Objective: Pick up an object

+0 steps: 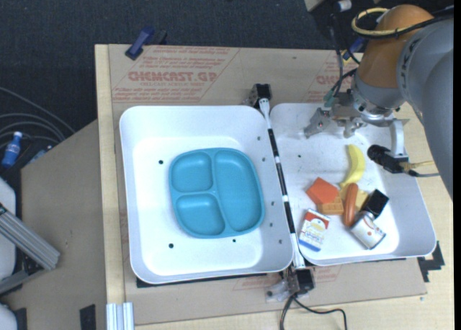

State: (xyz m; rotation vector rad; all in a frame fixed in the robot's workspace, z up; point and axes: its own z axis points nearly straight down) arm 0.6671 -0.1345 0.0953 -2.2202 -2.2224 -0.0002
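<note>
here, the gripper [333, 121] is hovering with its fingers spread and grasping nothing, over the far part of the right bin [414, 238]. nearer in that bin, the banana [354, 165] is lying beside an orange block [323, 192] and a small carton [313, 230].

Your grey arm with its orange band

Your arm [432, 69] is smooth, rounded grey, wearing a glossy orange band [392, 44] above the wrist. A yellow cable [367, 17] loops beside the band, a metal wrist ring sits below it, and thin pale metal gripper [333, 121] parts splay out under that ring.
</note>
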